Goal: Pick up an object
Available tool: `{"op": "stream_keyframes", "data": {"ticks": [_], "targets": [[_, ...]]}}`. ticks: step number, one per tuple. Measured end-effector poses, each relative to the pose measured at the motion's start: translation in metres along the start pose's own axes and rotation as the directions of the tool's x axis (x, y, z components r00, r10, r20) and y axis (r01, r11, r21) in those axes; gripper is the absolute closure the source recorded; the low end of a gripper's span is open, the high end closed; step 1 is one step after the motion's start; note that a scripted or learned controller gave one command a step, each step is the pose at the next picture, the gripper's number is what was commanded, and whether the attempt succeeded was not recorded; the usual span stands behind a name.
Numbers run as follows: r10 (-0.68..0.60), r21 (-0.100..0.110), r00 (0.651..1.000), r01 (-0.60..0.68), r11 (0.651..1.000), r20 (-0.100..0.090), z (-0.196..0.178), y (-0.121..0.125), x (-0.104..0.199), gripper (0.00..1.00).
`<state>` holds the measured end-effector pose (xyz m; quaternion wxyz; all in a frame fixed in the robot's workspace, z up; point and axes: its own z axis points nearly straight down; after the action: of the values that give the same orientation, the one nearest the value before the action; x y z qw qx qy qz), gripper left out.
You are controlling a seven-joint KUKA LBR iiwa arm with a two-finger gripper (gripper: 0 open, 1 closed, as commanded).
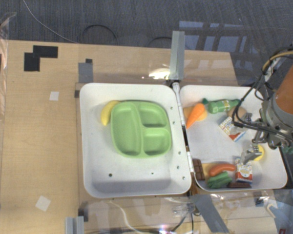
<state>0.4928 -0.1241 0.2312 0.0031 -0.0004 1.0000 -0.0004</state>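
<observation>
Nothing is held yet: the gripper (252,155) is lowered in the right bin (210,143) just above a small carton (243,174) and beside a yellow item (259,152), finger state cannot be told, so grasp and lift remain.

Green divided plate (139,129) and banana (106,112) in left bin (95,179); toy foods in right bin (278,179).

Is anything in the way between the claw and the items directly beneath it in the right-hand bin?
Nothing visible. The claw hangs over the right bin near its lower right corner, just above a small red and white carton. A yellow piece lies right beside it, and the sausage lies to the left.
</observation>
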Motion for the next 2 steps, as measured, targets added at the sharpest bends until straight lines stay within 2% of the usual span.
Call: {"op": "stream_keyframes", "data": {"ticks": [1, 2], "targets": [[-0.132, -0.002, 0.991, 0.132, 0.991, 0.0, 0.134, 0.019, -0.094, 0.0], [-0.034, 0.008, 0.999, 0.034, 0.999, -0.039, 0.142, 0.017, -0.154, 0.0]]}}
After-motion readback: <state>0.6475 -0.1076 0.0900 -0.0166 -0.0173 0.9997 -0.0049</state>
